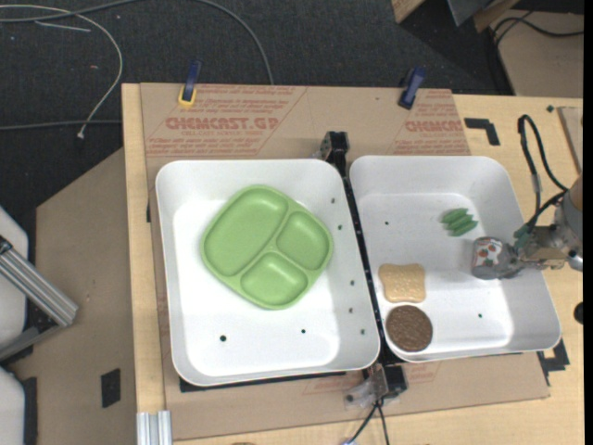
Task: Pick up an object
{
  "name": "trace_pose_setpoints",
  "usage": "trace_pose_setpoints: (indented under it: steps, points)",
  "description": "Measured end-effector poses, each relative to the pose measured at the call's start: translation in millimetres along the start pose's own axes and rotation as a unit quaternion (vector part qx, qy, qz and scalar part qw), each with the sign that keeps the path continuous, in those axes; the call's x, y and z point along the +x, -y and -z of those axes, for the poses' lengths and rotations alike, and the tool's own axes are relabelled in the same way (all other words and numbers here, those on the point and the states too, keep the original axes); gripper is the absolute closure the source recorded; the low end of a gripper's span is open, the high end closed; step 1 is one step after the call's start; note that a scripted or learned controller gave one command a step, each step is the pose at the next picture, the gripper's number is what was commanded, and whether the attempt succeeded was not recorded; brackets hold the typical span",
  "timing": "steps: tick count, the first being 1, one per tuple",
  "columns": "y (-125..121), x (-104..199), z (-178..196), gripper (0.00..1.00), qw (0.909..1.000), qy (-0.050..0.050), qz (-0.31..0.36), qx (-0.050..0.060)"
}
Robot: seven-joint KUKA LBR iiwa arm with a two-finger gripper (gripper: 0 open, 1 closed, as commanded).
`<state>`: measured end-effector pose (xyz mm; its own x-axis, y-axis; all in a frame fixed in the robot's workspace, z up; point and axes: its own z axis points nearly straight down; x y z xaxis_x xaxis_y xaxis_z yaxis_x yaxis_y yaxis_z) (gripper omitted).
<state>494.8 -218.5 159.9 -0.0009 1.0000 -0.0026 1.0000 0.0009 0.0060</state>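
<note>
1. Toast point(403, 283) lay in the right bin point(491, 336), beside a brown patty point(409, 327); a green pod point(459, 220) sat farther back.
2. Gripper point(488, 257) hung low near the bin's right wall, its opening impossible to tell.
3. Nothing seemed lifted; the approach was probably under way, and next came centring over one item.

Cardboard-covered desk point(278, 109) with two blue clamps, one point(191, 79) at back left, another point(412, 86) at back right. Grey cable point(102, 40) on dark floor point(278, 26). Metal rail point(32, 286) at left.
</note>
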Motion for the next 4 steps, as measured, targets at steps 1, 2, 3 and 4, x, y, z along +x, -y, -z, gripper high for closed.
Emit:
trace_pose_setpoints:
  steps: [1, 2, 3, 4]
  points:
    - [-6, 1, 44, 1.00, 1.0000, 0.000, 0.001, 0.000]
    - [-8, 7, 107, 1.00, 1.0000, 0.000, 0.001, -0.001]
    - [-12, 71, 100, 1.00, 1.0000, -0.003, 0.003, 0.004]
    - [-14, 116, 101, 1.00, 1.0000, -0.003, 0.003, 0.004]
